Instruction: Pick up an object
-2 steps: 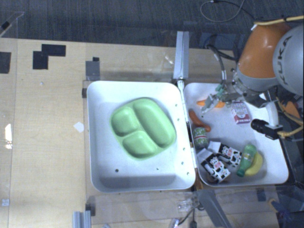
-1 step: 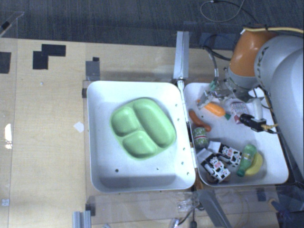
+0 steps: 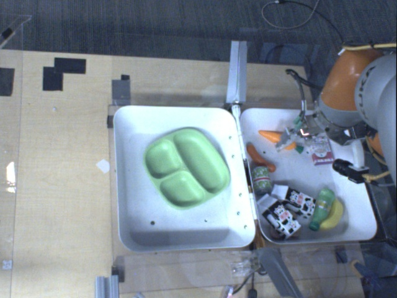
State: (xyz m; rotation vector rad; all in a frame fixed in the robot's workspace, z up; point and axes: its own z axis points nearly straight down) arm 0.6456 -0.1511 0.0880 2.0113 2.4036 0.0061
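My gripper [image 3: 299, 135] is low over the back of the right bin [image 3: 366, 228], with the grey arm and its orange band [image 3: 347, 73] behind it at the right. Just left of the gripper lies an orange carrot [image 3: 270, 136]. A small red and white packet [image 3: 321, 154] lies just right of it. Small orange and green bits show at the gripper's tip, and what they belong to is unclear.
The right bin also holds a red-orange sausage [image 3: 259, 157], a green can [image 3: 262, 180], black and white boxes [image 3: 286, 215], a green bottle [image 3: 322, 207] and a banana [image 3: 335, 215]. A green divided plate [image 3: 186, 166] lies in the left bin [image 3: 130, 228].
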